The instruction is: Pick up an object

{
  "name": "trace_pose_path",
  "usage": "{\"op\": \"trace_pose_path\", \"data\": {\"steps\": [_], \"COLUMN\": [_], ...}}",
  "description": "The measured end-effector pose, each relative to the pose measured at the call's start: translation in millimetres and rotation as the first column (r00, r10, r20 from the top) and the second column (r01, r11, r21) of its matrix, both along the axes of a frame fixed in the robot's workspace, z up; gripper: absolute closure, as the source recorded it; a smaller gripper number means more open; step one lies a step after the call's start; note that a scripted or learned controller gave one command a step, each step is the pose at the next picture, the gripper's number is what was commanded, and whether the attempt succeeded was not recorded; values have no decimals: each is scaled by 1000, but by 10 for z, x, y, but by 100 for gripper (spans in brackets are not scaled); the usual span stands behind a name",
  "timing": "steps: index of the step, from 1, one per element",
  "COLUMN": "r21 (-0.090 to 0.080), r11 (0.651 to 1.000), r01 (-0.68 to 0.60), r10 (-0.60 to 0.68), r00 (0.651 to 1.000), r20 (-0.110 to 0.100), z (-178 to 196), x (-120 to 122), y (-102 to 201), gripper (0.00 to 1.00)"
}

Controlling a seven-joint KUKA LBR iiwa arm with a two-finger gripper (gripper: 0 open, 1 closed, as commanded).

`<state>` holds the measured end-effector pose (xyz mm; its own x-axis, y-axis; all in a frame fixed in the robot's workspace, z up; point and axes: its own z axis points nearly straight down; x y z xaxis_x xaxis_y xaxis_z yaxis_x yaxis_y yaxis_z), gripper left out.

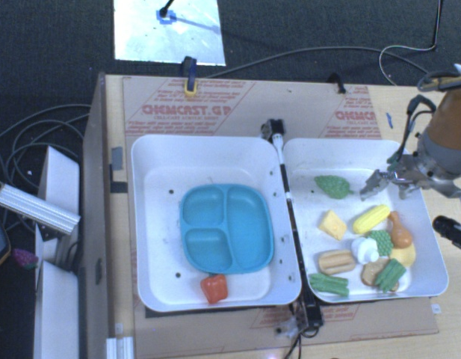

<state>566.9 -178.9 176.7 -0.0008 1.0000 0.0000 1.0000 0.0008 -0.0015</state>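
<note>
We're seeing the gripper (389,181) hovering with fingers spread, pinching nothing, over the right bin's (305,159) far right edge, beside the green leaf (333,186) and corn (371,218). Red "CHEMCAST GP" lettering (187,111) is showing on the bench sheet's far edge.

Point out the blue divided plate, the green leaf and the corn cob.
blue divided plate (229,226): camera view, on the ridge between its compartments.
green leaf (333,186): camera view, middle of the leaf.
corn cob (371,218): camera view, middle of the yellow cob.
</note>
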Motion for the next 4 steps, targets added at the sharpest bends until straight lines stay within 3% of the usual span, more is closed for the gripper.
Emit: {"op": "trace_pose_path", "data": {"steps": [2,3,4], "r21": [0,-2,-2], "r11": [1000,1000,1000], "r01": [0,-3,-5], "r10": [0,3,5], "r00": [1000,1000,1000], "r20": [2,6,8], "z": [-928,-669,-561], "x": [-171,378,386], "y": [144,-75,-76], "gripper": [0,0,100]}}
